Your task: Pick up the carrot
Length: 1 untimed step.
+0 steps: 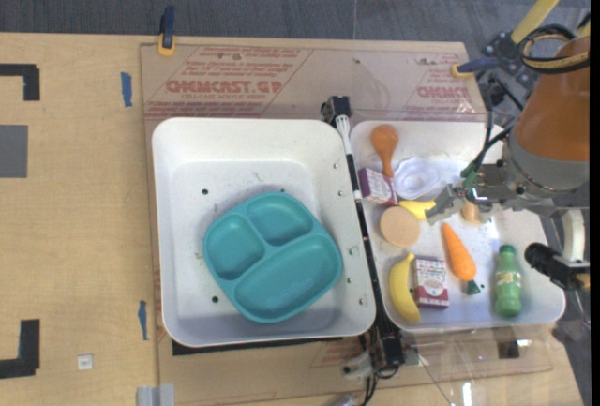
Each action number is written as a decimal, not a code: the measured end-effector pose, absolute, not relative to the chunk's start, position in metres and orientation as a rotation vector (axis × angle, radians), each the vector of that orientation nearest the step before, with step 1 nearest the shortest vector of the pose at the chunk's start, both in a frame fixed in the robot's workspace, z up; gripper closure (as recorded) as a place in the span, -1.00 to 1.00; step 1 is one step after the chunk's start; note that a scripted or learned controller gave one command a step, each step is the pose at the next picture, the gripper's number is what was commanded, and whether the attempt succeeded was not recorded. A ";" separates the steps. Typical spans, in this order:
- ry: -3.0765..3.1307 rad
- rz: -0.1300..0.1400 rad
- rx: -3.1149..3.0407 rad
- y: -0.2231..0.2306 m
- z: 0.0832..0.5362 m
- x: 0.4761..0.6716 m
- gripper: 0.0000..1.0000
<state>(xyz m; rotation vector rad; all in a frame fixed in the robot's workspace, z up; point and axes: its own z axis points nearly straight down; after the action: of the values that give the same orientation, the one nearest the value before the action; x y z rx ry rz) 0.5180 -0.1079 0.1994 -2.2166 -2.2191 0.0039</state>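
Note:
The carrot (457, 250) is orange with a green tip and lies in the right bin (539, 224), pointing from upper left to lower right. My gripper (466, 199) hangs just above the carrot's upper end, below the arm's orange band (562, 109). The carrot lies flat on the bin floor, apart from the gripper. The wrist body hides the bin's far right part.
Around the carrot lie a green bottle (507, 280), a red and white box (431, 282), a banana (403, 288), a tan disc (400, 228), a clear cup (417, 177) and an orange spoon (384, 143). The left bin (178, 207) holds a teal divided plate (272, 254).

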 end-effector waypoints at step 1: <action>-2.213 -0.001 -2.228 -0.125 0.095 0.552 -1.00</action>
<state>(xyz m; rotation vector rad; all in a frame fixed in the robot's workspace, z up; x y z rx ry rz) 0.5521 -0.1252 0.0948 -2.2276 -2.2128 -0.0007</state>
